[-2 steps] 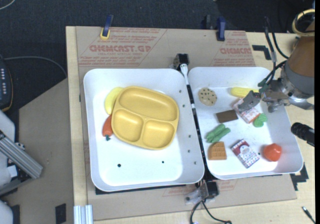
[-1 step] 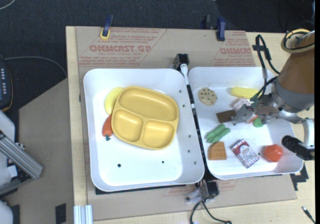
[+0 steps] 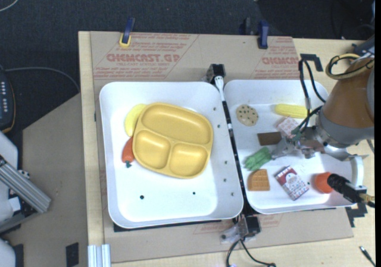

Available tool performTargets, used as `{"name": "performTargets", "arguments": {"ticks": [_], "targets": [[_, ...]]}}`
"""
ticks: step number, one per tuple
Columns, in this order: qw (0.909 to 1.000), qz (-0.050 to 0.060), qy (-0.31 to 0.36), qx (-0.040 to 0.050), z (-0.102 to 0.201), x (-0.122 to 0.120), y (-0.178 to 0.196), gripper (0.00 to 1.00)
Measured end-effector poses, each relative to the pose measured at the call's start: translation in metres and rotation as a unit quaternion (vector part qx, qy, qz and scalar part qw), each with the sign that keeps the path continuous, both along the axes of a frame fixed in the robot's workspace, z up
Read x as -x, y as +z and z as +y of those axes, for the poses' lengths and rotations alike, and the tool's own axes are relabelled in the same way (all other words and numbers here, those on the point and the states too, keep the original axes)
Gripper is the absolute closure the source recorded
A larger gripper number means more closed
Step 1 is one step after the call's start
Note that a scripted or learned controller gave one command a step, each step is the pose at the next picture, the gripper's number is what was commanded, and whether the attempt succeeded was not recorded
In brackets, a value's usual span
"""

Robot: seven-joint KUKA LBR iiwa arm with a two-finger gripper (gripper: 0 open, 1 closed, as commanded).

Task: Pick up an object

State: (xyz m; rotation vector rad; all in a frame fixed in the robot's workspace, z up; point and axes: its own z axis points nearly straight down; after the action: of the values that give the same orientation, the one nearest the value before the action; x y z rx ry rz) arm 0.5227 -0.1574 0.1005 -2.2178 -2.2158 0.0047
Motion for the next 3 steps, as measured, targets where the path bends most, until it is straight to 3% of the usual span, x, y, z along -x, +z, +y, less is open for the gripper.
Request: {"name": "performTargets", "arguments": {"ticks": [1, 2, 3], "targets": [[1.0000, -0.003, 0.000, 0.0014, 0.000, -0.001, -0.016, 0.00], [1.0000, -0.004, -0.001, 0.0014, 0.000, 0.000, -0.005, 1.00], [1.0000, -0.006, 0.001, 0.0022, 0.010, -0.002, 0.048, 1.00]]}}
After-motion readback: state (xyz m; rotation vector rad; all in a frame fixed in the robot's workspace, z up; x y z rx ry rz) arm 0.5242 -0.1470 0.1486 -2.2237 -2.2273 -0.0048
